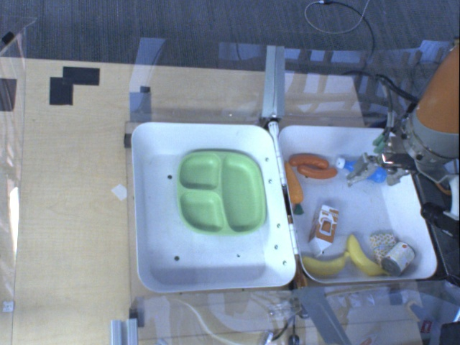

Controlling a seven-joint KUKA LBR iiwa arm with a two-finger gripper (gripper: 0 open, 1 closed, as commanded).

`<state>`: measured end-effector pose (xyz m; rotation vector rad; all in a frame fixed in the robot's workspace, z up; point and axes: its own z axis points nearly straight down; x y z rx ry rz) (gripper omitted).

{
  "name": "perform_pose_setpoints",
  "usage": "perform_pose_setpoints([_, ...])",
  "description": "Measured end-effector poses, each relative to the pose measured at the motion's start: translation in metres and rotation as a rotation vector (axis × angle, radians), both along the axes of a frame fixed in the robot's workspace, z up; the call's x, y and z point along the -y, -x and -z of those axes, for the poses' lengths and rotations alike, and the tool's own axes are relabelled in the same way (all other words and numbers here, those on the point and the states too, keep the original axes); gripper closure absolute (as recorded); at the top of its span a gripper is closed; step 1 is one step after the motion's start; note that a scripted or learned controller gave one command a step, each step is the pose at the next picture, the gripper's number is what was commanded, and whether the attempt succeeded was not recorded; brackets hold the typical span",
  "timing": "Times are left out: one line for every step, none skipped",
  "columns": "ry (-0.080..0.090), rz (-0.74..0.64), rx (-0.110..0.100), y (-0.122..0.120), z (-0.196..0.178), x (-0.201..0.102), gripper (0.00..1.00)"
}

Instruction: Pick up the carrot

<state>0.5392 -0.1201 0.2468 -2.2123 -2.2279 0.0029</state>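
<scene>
The carrot (293,185) is a slim orange stick lying lengthwise against the left wall of the right bin (424,261), its dark tip pointing to the front. My gripper (374,175) hangs over the far right part of that bin, well to the right of the carrot and apart from it. Its fingers are spread open, and a small blue object (351,167) lies just beside the left finger. Nothing is held between the fingers.
Two reddish sausages (313,167) lie right next to the carrot's far end. A small carton (325,228), two bananas (338,262) and a wrapped can (395,254) fill the bin's front. The left bin (154,192) holds a green divided plate (219,191).
</scene>
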Motion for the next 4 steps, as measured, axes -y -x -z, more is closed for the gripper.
perform_pose_setpoints([-0.001,-0.05,0.003,-0.023,0.155,0.011,0.0])
perform_pose_setpoints([-0.001,-0.054,0.003,-0.025,0.147,0.01,1.0])
perform_pose_setpoints([0.003,-0.015,0.016,-0.059,0.159,0.064,1.0])
perform_pose_setpoints([0.002,-0.014,0.005,-0.077,0.009,0.085,1.0])
